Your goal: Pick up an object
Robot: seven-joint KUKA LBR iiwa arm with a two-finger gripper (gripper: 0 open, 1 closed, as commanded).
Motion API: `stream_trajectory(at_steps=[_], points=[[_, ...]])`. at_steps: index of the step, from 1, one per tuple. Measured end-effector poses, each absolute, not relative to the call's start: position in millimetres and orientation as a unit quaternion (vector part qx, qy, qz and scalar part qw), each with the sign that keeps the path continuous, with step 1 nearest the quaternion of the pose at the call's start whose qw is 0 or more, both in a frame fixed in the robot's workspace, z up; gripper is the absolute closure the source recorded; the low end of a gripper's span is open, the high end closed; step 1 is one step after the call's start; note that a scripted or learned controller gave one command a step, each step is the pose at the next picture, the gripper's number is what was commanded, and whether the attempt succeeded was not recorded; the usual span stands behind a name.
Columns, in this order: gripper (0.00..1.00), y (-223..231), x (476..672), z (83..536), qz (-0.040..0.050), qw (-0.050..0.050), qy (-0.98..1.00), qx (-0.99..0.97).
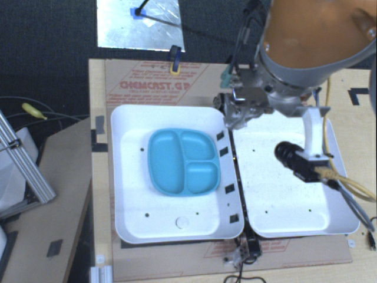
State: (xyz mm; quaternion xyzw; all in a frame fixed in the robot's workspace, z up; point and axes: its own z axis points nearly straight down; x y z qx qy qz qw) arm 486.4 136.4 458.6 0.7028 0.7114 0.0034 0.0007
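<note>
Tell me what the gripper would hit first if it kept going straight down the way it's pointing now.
Most likely the floor of the right bin near its upper left corner. The gripper hangs roughly there, close to the wall between the bins, so it might clip that rim; depth is unclear. The blue plate lies well aside.

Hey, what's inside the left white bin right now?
The left bin holds a blue divided plate, lying flat near its middle. The bin floor beneath the plate is covered. The claw hangs at the bin's upper right corner.

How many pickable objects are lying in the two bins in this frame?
1: a blue divided plate in the middle of the left bin. The arm covers the right bin's far edge, so something could be hidden there.
</note>
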Motion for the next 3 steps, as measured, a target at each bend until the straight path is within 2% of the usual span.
stream_trajectory(at_steps=[1, 2, 3], points=[[1.00, 77.9, 486.8, 431.6, 0.0000, 0.000, 0.706, 0.709], [1.00, 149.0, 487.3, 413.6, 0.0008, -0.001, 0.711, 0.704], [1.00, 156.0, 486.6, 425.4, 0.0015, 0.000, 0.709, 0.705]])
